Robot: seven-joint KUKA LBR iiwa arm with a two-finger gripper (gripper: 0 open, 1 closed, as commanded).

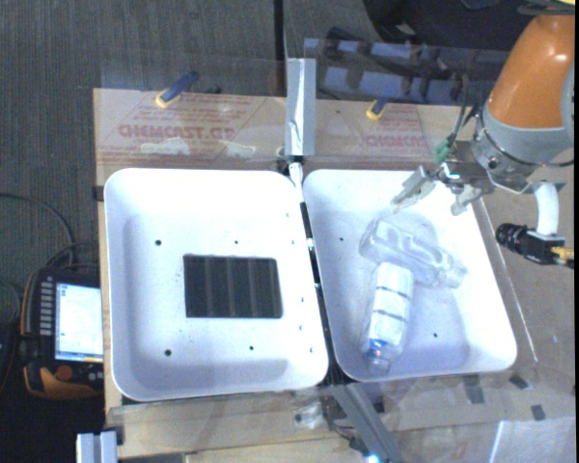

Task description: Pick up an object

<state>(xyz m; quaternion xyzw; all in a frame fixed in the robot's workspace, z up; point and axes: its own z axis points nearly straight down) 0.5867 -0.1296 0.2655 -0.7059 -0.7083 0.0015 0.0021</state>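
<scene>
A clear plastic bottle with a blue cap lies lengthwise in the right bin, cap toward the front. A crumpled clear plastic package lies just behind it, touching its upper end. My gripper hangs over the back of the right bin, above and behind the package. Its two fingers are spread apart, and nothing is between them. A flat black ribbed rectangular pad lies in the middle of the left bin.
The two white bins meet at a central ridge. A grey upright post stands behind that ridge. Behind the bins, two yellow and blue clamps sit on a cardboard sheet. A pendant lies on the floor at the left.
</scene>
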